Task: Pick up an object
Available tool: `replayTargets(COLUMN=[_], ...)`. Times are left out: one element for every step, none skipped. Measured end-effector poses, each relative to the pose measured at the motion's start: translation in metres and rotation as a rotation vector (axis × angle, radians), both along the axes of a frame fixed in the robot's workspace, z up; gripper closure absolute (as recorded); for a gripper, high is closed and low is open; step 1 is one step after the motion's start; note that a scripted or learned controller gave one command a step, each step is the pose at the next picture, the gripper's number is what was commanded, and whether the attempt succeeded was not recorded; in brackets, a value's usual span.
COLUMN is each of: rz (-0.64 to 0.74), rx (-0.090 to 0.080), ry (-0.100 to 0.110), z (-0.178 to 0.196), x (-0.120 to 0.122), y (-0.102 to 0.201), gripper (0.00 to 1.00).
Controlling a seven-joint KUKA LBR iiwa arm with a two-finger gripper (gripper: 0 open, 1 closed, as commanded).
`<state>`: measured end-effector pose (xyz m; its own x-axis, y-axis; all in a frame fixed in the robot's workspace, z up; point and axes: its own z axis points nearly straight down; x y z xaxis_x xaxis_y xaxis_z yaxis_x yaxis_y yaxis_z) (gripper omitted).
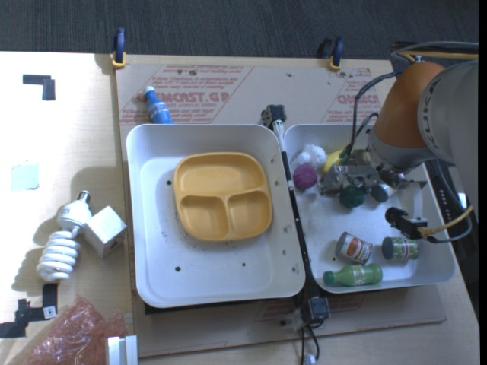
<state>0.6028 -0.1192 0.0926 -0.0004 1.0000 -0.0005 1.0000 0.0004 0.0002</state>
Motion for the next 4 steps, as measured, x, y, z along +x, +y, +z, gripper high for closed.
replayTargets(rz=[-0.001,0.002,0.002,0.002], rx=[-0.001,-0.001,-0.001,0.0], ry=[-0.001,-0.001,0.0,0.001], z=[0.01,0.175,0.175,0.045], x=[0.0,0.018,0.018,0.019], y=[-0.001,-0.006,-0.006,0.016], gripper=[1.0,1.0,0.0,0.0])
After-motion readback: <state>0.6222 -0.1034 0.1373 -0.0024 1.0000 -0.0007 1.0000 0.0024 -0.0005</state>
